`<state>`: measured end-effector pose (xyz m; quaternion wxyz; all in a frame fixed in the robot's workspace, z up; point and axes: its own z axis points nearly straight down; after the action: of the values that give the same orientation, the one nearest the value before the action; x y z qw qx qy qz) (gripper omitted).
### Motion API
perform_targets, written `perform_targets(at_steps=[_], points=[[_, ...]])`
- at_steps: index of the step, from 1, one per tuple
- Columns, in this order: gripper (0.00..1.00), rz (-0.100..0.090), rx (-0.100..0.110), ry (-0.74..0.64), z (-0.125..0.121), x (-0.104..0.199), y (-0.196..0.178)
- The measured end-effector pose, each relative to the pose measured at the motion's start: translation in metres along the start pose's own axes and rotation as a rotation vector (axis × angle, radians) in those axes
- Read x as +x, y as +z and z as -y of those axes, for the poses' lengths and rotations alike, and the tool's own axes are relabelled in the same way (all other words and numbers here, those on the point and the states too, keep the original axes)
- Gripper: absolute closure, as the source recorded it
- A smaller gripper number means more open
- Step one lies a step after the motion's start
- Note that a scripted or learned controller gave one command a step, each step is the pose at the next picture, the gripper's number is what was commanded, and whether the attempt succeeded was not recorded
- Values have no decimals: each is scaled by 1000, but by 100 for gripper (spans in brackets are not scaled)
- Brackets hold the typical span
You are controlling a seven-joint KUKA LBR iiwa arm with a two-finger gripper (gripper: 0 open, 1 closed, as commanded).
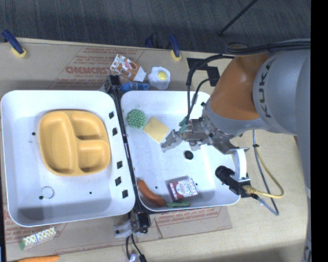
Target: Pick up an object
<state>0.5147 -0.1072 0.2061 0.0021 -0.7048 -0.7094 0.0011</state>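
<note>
**Across two bins, left to right**

Left bin: one yellow divided tray, well inside the walls, bare floor all round it. Right bin: one green ball near the dividing wall, one yellow block just beside it, one orange sausage and one dark red packet along the near rim. Centre floor bare. Gripper over that bin, just right of the block, jaws slightly parted, gripping nothing.
</note>
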Motion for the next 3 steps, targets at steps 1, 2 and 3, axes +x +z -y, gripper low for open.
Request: perform_targets(at_steps=[1,2,3], points=[[0,0,0,-322,-5,8,115],[0,1,-2,-314,-34,6,114],[0,2,-2,-197,-64,-60,114]])
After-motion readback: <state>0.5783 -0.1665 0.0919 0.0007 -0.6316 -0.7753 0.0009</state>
